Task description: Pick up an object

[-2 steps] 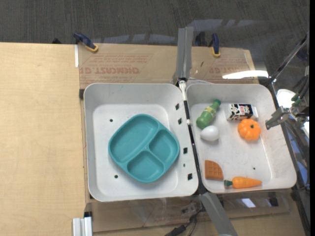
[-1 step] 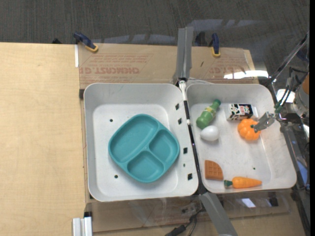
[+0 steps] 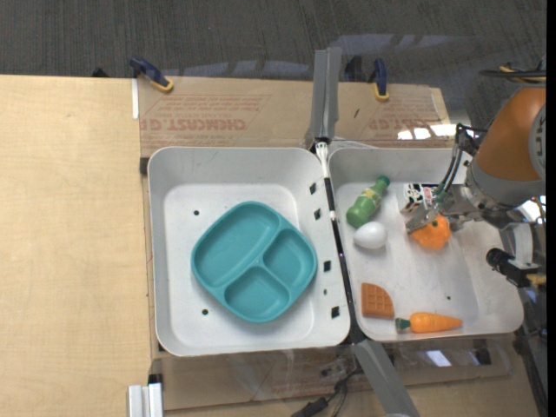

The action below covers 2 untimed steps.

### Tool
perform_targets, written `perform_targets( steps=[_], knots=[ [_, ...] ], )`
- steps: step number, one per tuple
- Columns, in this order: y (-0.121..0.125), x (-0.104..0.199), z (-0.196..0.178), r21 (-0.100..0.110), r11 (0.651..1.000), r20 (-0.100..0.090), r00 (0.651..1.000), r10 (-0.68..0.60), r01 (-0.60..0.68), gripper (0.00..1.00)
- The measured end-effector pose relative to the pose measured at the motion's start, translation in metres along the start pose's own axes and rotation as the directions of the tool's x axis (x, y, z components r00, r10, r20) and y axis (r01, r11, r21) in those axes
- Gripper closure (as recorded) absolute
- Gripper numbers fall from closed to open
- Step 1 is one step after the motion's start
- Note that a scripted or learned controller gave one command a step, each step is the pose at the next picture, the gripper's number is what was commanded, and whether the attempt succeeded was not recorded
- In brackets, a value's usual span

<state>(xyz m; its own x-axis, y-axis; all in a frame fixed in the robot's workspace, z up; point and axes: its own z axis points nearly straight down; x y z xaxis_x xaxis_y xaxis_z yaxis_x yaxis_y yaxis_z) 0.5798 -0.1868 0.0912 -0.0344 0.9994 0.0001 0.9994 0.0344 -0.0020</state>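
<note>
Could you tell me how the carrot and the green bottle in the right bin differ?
The carrot is orange with a green stem end; the bottle is green with a yellow cap. The carrot lies nearly level along the bin's near edge, while the bottle lies slanted near the far left corner. The bottle almost touches the white egg; the carrot lies apart, right of the waffle. Both lie flat.

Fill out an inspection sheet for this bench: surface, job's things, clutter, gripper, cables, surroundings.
Surface: two white bins side by side, left bin, right bin, on cardboard clamped to the bench.
Job's things: right bin holds a green bottle, white egg, waffle piece, carrot, an orange object and a small black-and-white item.
Clutter: teal divided plate in the left bin.
Gripper: gripper low in the right bin, right at the orange object; grasp cannot be confirmed.
Cables: dark cables along the arm.
Surroundings: blue clamps, grey carpet.
</note>
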Motion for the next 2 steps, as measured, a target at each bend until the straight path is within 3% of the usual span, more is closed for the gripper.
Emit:
perform_targets(
  steps=[1, 2],
  knots=[
    [0.0, -0.001, -0.009, 0.001, 1.0, 0.0, 1.0, 0.002, -0.002, 1.0],
    [0.043, 0.046, -0.128, -0.004, 0.998, 0.002, 0.998, -0.062, 0.062, 1.0]
  ],
)
